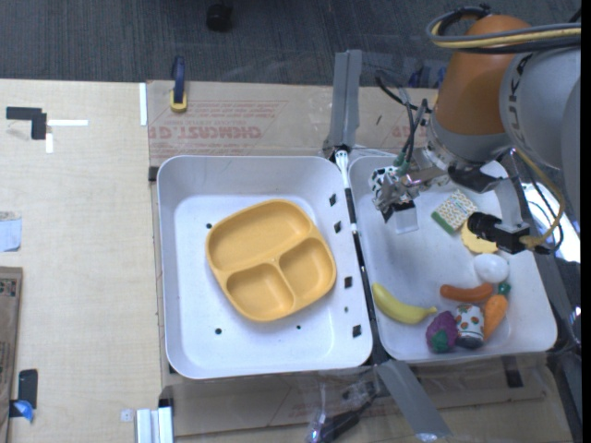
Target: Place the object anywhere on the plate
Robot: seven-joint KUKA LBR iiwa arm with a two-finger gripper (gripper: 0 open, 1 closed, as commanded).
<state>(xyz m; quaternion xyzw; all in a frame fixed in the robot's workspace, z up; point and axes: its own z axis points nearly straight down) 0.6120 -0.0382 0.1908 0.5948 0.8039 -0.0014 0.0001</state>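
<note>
Two white bins sit side by side. We see the yellow divided plate (270,258) at the centre of the left bin (180,275), its three compartments bare. The gripper (399,195) hangs over the upper left part of the right bin (406,340); we cannot tell how its claw is set. Toy foods cluster at that bin's lower right: a banana (402,305), sausage (466,293), carrot (496,313), white egg (490,269) and purple piece (442,331). A checkered card (453,211) lies just right of the gripper.

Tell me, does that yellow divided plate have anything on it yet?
Nothing yet. The yellow plate shows bare compartments; the banana and other toys lie in the right bin.
</note>
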